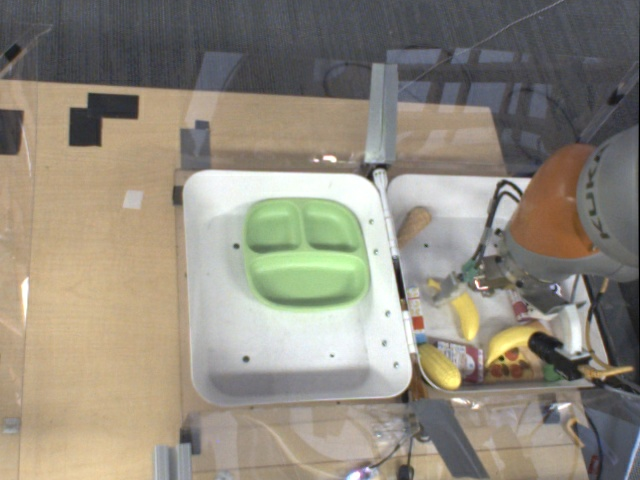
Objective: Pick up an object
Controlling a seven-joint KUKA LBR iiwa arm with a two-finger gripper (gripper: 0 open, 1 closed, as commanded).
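Observation:
My gripper point(478, 274) is low in the right bin point(450, 196), under the orange wrist band. It hovers just above a small yellow banana-shaped piece point(465, 316). A brown oblong piece point(413, 223) lies up and left of it. A yellow corn cob point(438, 365), a red and white packet point(466, 354) and a larger yellow banana point(510, 342) lie along the bin's near edge. I see nothing plainly held by the gripper.
The left bin point(215, 298) holds a green divided plate point(304, 251). A metal divider point(381, 118) runs between the bins at the back. A small red item point(520, 311) lies beside the gripper's right side.

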